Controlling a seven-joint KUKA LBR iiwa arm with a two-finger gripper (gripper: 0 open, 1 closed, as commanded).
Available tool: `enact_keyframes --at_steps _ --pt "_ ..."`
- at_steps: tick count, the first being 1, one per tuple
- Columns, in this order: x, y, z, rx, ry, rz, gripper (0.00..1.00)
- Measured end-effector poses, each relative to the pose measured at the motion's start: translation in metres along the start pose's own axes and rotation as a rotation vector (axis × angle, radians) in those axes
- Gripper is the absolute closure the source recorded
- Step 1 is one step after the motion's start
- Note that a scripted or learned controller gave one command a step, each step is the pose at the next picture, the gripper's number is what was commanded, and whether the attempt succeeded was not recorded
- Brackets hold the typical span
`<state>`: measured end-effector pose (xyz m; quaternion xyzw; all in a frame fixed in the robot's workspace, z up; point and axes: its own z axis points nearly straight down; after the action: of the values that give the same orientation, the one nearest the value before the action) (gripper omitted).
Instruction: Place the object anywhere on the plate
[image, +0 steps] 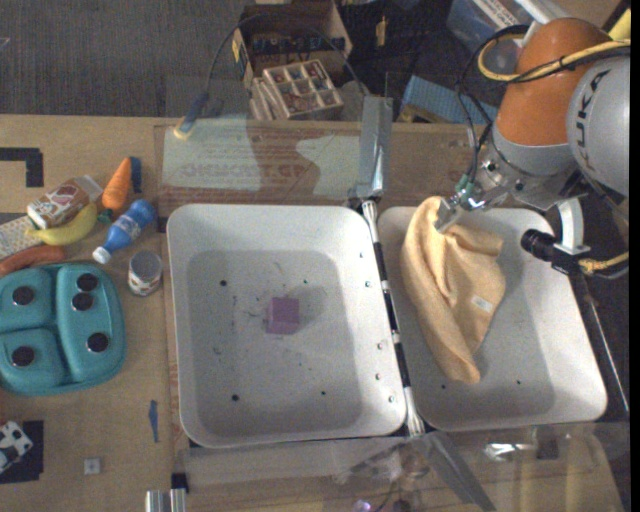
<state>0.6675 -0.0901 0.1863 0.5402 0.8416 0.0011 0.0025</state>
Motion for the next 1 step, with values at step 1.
enact_keyframes --at_steps 1 --pt "0.0941 -0.0100 0.0003 0.002 0.001 -0.041 1.00"
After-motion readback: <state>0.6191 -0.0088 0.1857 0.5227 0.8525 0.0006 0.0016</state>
